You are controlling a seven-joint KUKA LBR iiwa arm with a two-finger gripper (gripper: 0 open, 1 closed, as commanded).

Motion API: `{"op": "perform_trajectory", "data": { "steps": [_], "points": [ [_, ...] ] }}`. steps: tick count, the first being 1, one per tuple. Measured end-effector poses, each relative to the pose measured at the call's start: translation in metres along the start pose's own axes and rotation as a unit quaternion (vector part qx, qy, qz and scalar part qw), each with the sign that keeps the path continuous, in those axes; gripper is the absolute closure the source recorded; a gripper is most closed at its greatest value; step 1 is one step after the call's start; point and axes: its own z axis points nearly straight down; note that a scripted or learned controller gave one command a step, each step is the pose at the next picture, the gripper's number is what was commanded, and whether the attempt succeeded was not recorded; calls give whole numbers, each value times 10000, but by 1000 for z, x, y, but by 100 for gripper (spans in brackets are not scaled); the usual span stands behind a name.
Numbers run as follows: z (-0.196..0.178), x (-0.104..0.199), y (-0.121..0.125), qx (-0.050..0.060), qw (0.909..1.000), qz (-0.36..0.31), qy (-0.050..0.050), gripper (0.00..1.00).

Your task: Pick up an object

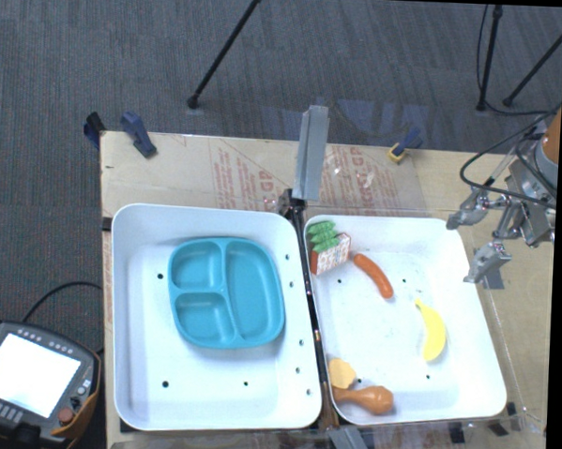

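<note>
Camera view: the end effector (pixel 490 263), its finger spread impossible to judge, is seen at the right bin's (pixel 398 408) far-right rim. The nearest target, a toy banana (pixel 432 332), lies well apart from that rim, long axis running up-left to down-right. A descent here could strike the rim; the curved banana might be nudged aside.

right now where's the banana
The banana lies in the right bin, toward its right side, below and right of the sausage and above the drumstick.
</note>
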Motion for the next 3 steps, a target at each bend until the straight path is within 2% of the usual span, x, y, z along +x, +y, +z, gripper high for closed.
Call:
{"op": "perform_trajectory", "data": {
  "steps": [1, 2, 3],
  "points": [
    [154, 22, -1, -22, 9975, 701, 83, 0],
    [189, 10, 64, -2, 9794, 2021, 25, 0],
    [179, 8, 66, -2, 9800, 1989, 14, 100]
  ]
}}
